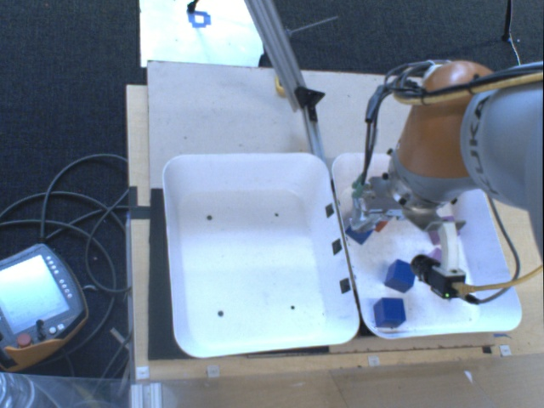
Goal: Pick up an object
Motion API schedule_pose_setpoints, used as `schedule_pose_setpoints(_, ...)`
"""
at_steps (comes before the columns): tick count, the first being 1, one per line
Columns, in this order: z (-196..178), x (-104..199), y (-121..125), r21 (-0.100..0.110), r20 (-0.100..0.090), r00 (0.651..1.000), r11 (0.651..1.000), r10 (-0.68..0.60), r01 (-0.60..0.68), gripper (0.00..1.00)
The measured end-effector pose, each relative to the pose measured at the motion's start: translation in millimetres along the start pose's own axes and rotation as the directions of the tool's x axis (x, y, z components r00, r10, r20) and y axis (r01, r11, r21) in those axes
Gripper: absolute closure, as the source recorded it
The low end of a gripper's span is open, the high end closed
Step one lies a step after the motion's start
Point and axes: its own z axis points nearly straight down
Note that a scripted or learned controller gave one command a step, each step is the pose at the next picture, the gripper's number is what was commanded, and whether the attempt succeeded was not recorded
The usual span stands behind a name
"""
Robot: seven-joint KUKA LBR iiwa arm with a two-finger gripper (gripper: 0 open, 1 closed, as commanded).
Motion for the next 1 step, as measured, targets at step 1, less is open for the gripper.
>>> schedule_pose_setpoints(1,-8.2,50.1,-0.5,0.001,-0.001,1.000,1.000,0.000,0.000,1.00)
